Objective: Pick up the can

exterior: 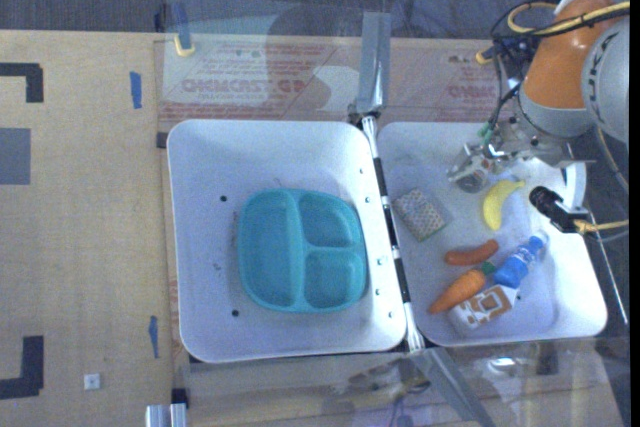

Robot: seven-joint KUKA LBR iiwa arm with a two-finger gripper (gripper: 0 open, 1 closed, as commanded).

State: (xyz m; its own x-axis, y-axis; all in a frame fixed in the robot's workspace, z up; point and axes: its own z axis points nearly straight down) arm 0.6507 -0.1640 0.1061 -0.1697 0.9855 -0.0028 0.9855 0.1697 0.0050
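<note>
The can (419, 213) is a short grey-tan speckled cylinder lying on its side in the right bin (425, 150), near the bin's left wall. My gripper (478, 165) hangs over the upper part of that bin, up and to the right of the can and apart from it. The gripper's metal tip is close above the bin floor, just left of a yellow banana (497, 201). The grey arm with its orange band (560, 75) comes in from the upper right.
In the right bin, below the banana, lie a red sausage (470, 255), a carrot (458, 289), a blue bottle (520, 263) and a small carton (482, 308). The left bin (200, 165) holds a teal divided plate (301, 251).
</note>
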